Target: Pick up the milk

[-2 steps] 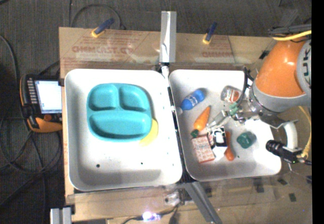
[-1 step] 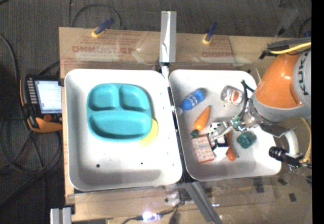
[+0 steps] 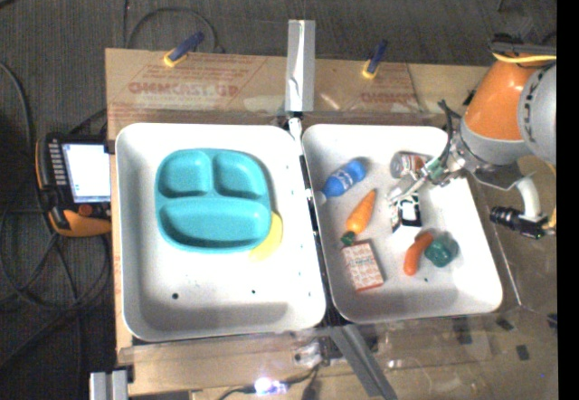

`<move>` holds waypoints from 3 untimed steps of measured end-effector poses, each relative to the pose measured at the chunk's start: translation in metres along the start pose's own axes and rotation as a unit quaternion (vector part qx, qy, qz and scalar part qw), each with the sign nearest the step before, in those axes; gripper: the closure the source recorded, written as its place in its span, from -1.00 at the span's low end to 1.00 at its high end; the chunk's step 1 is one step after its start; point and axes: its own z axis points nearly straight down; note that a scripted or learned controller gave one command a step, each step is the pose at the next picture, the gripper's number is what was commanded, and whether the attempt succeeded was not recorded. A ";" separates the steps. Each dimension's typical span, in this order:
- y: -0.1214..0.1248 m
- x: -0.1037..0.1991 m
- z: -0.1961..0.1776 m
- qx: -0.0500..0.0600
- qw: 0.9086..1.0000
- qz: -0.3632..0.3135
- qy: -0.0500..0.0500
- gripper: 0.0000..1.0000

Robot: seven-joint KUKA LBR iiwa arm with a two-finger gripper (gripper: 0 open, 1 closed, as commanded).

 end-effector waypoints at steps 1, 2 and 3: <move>0.003 0.001 -0.010 -0.002 1.000 -0.001 0.000 1.00; 0.026 0.074 -0.064 0.010 0.999 -0.034 0.002 1.00; 0.047 0.103 -0.101 0.011 0.998 0.066 0.001 1.00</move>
